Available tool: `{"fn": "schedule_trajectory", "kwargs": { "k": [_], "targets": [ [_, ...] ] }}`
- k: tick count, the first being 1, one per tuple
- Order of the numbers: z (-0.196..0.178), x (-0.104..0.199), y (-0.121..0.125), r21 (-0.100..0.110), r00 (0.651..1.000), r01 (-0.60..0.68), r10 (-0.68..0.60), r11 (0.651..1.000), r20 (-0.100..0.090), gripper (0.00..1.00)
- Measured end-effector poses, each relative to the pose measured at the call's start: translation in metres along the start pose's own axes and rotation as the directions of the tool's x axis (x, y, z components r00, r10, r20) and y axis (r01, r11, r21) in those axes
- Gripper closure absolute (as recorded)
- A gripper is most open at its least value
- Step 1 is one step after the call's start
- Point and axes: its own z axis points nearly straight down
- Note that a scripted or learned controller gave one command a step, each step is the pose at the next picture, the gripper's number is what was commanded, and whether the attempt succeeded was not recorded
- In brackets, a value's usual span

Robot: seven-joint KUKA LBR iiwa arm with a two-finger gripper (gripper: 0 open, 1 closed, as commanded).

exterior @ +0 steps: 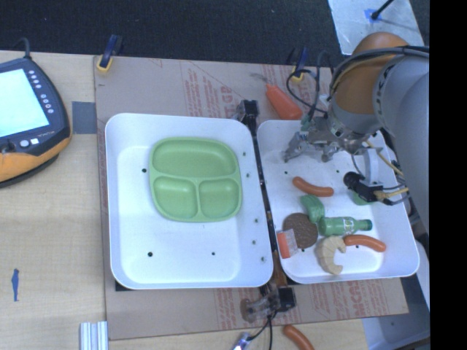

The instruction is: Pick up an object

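My gripper [311, 149] hovers over the far left part of the right bin [398, 268], fingers spread and pointing down with nothing between them. Just in front of it lies an orange sausage [314, 188]. Nearer the front of that bin are a green block [314, 208], a green bottle [343, 226] on its side, a brown round cookie [300, 231], a second sausage [364, 243], a pale croissant [330, 255] and a small red piece [284, 246].
The left bin [131, 254] holds a green divided plate [195, 179]. An orange carrot [283, 102] lies on the cardboard behind the right bin, another sausage [299, 335] lies before it. A teach pendant [25, 119] rests at far left.
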Motion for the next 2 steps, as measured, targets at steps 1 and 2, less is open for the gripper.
{"fn": "schedule_trajectory", "kwargs": {
  "k": [1, 2],
  "targets": [
    [0.004, -0.071, -0.028, -0.002, 1.000, -0.004, 0.004, 1.000, 0.000, 0.00],
    [-0.027, -0.095, -0.072, -0.003, 1.000, -0.003, 0.003, 1.000, 0.000, 0.00]
  ]
}}
